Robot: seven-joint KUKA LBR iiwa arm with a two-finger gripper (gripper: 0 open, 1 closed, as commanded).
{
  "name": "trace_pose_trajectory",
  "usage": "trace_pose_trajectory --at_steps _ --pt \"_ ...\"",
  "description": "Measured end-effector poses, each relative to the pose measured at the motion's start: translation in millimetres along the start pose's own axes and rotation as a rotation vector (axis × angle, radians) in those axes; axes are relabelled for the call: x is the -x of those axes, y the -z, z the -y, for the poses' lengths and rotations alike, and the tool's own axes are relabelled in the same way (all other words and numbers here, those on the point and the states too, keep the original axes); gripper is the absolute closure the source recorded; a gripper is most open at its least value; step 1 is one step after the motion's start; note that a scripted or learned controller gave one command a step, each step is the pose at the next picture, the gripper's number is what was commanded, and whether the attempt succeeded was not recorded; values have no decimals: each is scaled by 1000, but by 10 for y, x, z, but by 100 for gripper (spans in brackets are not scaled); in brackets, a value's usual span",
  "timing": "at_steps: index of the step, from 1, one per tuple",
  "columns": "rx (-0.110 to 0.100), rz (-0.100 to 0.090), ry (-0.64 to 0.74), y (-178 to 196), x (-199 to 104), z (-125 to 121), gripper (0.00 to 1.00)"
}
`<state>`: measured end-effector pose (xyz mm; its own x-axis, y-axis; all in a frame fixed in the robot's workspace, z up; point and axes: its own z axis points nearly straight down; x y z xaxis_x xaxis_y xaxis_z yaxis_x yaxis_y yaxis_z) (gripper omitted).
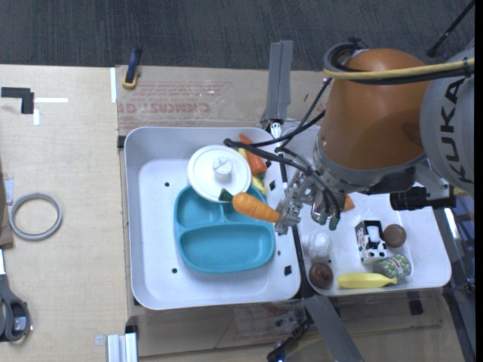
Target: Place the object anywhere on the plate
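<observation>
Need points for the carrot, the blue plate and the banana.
carrot (255, 207): camera view, middle of its orange body.
blue plate (223, 251): camera view, bare lower compartment.
banana (365, 280): camera view, middle of its length.

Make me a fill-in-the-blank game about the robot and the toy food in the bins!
1. The divided plate in the left bin is colored ____.
2. The orange carrot lies on the plate's ____ edge in the picture.
3. The yellow banana lies in the ____ bin.
4. The round lid overlapping the plate's top edge is colored ____.

Missing words: blue; right; right; white
</observation>
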<state>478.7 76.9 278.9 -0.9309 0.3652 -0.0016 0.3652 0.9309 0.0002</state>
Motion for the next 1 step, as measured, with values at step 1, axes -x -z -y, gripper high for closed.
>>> trace_pose_trajectory --at_steps 1 --pt "0 0 0 0 0 1 0"
